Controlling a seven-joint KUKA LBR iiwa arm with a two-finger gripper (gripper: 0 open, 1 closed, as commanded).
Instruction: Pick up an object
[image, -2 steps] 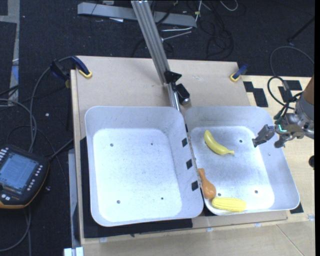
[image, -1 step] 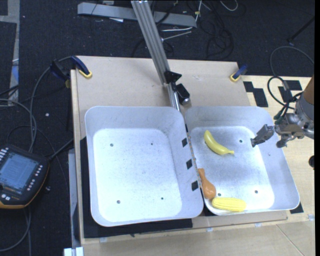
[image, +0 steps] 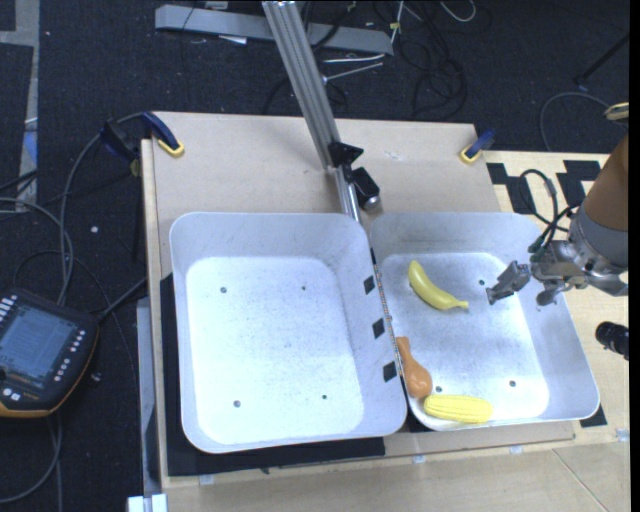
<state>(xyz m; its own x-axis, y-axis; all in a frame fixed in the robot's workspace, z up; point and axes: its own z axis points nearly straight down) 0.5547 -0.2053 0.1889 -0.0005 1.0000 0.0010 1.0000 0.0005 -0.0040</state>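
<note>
On the tabletop (image: 250, 150), two shallow white bins sit side by side. The left bin (image: 265, 340) shows me nothing to pick. In the right bin (image: 555, 350) lie three objects: one banana (image: 434, 288) near the middle, one orange, pear-like piece (image: 413, 372) tight against the dividing wall, and one yellow corn cob (image: 459, 408) along the near rim, just beside the orange piece. All three rest flat on the bin floor, untouched by me.

My tool (image: 520, 285) hangs over the right side of that bin, reaching in from the right, its two fingers spread apart with nothing between them. The banana lies nearest, a short way to the tool's left; the other two are farther off, toward the near edge.

By my reading, the pick has not happened: no object is lifted or gripped. What remains is the whole of it — line up over one object, descend, close and raise it clear.
</note>
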